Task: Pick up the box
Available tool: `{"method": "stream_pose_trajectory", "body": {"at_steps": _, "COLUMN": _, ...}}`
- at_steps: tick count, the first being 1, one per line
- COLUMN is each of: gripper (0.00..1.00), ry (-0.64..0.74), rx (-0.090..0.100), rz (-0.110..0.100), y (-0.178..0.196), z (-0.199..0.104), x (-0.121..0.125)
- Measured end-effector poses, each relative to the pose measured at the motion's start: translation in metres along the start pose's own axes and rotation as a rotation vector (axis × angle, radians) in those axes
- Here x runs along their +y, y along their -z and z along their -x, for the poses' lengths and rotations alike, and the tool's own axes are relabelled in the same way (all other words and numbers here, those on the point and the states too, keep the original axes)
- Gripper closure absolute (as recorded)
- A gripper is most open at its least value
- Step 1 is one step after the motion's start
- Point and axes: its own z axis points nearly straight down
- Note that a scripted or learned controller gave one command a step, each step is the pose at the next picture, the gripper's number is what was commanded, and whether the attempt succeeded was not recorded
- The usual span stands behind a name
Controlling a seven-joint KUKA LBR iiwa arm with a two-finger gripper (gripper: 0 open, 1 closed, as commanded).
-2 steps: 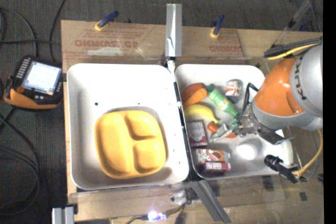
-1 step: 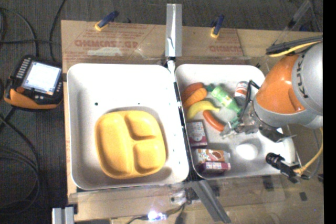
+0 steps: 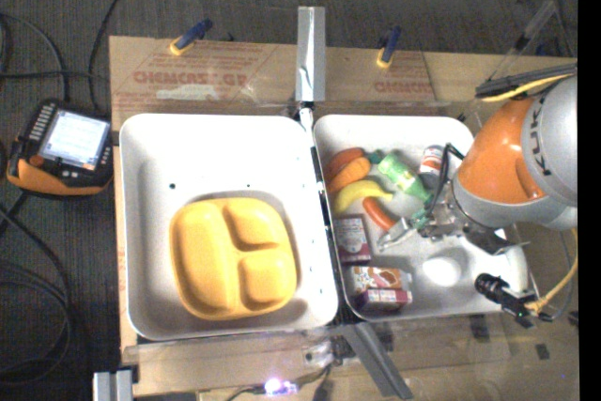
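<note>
Two small boxes lie in the right bin (image 3: 488, 300). A dark maroon box (image 3: 354, 238) lies flat near the bin's left wall. A red-brown printed box (image 3: 380, 286) lies at the front left corner. My gripper (image 3: 399, 231) reaches in from the right and hovers just right of the maroon box, beside the food pile. It has no box in it. The arm's orange band (image 3: 498, 166) hangs over the bin's right half and hides what lies beneath it.
Orange carrots (image 3: 346, 166), a yellow banana (image 3: 357, 193), a green item (image 3: 395, 170), a red piece (image 3: 379, 211) and a small can (image 3: 431, 160) crowd the right bin's back. The left bin (image 3: 150, 155) holds a yellow divided plate (image 3: 235, 255).
</note>
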Motion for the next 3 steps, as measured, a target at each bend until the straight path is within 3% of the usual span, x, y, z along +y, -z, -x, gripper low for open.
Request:
{"method": "stream_pose_trajectory", "body": {"at_steps": 1, "gripper": 0.00, "ry": -0.147, "rx": 0.007, "rz": -0.008, "y": -0.012, "z": 0.040, "x": 0.052}}
{"method": "stream_pose_trajectory", "body": {"at_steps": 2, "gripper": 0.00, "ry": -0.274, "rx": 0.004, "rz": -0.034, "y": -0.016, "z": 0.056, "x": 0.152}}
{"method": "stream_pose_trajectory", "body": {"at_steps": 3, "gripper": 0.00, "ry": -0.248, "rx": -0.004, "rz": -0.027, "y": -0.016, "z": 0.040, "x": 0.154}}
